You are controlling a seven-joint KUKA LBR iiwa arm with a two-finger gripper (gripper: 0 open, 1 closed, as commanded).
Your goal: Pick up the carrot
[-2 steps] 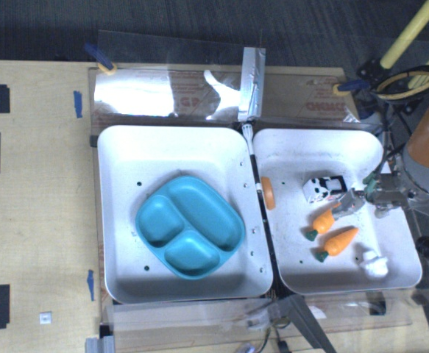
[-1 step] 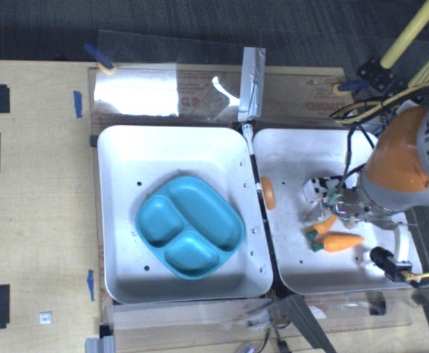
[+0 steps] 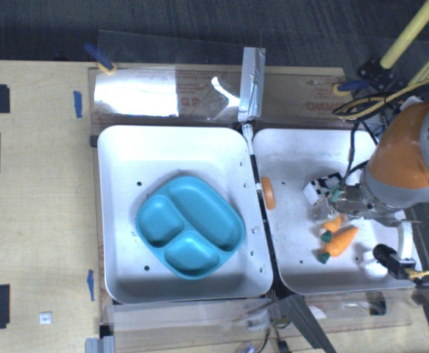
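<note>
The carrot (image 3: 341, 242) lies in the right bin (image 3: 295, 271), orange with a green stub pointing down-left toward the front. A smaller orange piece with a green tip (image 3: 332, 225) rests just above it, touching or nearly touching. My gripper (image 3: 326, 206) reaches in from the right and hangs just over the smaller piece, slightly up-left of the carrot. Nothing visibly sits between its fingers.
A small black-and-white thing (image 3: 317, 190) sits just left of the gripper. An orange oval object (image 3: 268, 193) leans at the right bin's left wall. The left bin (image 3: 118, 160) holds a blue divided plate (image 3: 190, 225).
</note>
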